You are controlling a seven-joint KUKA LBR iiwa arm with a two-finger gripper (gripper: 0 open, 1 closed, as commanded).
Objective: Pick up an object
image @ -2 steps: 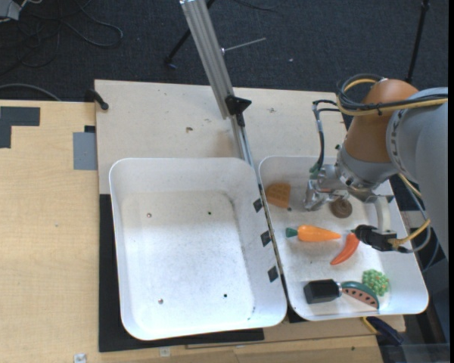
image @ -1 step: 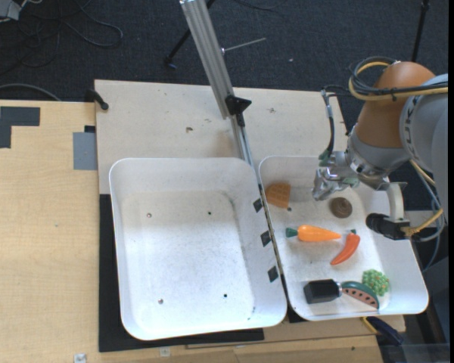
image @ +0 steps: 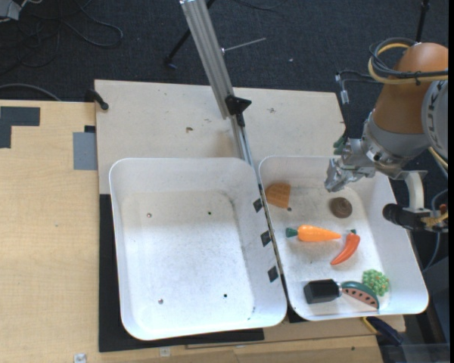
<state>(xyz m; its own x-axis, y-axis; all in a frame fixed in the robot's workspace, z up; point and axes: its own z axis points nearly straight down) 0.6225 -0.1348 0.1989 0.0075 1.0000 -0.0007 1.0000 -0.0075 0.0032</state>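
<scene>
My gripper (image: pixel 336 181) hangs over the far part of the right bin (image: pixel 408 297), just above and slightly left of a small brown round piece (image: pixel 340 207). Nothing shows between its fingers. An orange carrot (image: pixel 318 234) lies in the middle of that bin, with a red chili pepper (image: pixel 346 249) right of it. A tan bread-like piece (image: pixel 278 195) sits by the bin's left wall. At the near end lie a black block (image: pixel 321 290), a watermelon slice (image: pixel 360 294) and a green broccoli piece (image: pixel 376 280).
The left bin (image: pixel 129 203) sits beside the right one, with small dark clips along the shared wall. A slanted aluminium post (image: pixel 212 59) rises behind the bins. The wooden bench extends to the left.
</scene>
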